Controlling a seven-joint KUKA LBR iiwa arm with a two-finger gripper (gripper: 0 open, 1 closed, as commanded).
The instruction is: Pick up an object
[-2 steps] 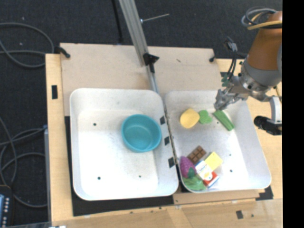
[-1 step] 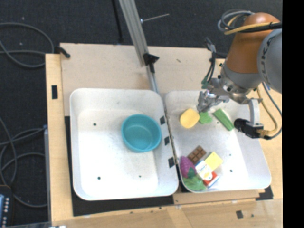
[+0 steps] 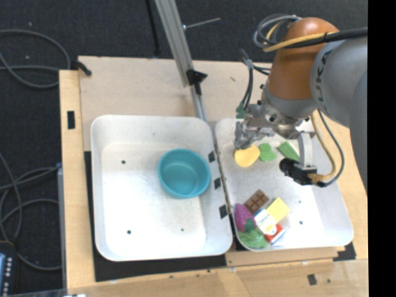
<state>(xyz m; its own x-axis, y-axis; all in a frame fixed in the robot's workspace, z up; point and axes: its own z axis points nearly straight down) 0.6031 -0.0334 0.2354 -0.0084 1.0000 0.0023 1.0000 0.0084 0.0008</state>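
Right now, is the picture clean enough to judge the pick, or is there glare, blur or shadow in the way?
Camera view: lighting is even and soft, with no hard glare on the left bin or right bin. The image is coarse, so the pile near the right bin's front edge reads as blurred colours. The gripper sits in the arm's shade over the yellow piece; contact is unclear.

Two white bins (image 3: 105,166), one blue bowl (image 3: 184,173), one yellow piece (image 3: 246,158), one chocolate bar (image 3: 256,200).

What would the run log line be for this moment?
end effector: low in right bin | over: yellow piece | nearby: green pieces | left bin: blue bowl
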